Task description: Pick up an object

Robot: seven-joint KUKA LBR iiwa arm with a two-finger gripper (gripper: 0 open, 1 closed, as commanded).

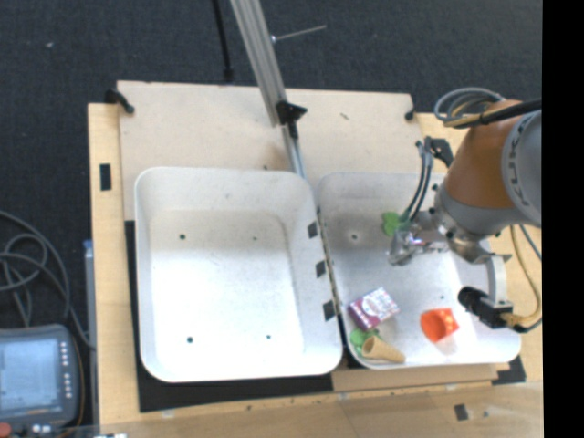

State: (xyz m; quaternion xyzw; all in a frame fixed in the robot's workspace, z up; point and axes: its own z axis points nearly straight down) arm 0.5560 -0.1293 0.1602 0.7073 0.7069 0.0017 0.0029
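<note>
Camera view puts my fingers (401,247) low in the right bin (365,199), beside a small green object (391,221); I cannot tell whether they pinch it, perhaps only touching.

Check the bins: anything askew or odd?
Mostly fine. The right bin overlaps the left bin rim at the seam. The cone and box lie tipped near the right bin's front edge. No spill, no visible damage.
</note>
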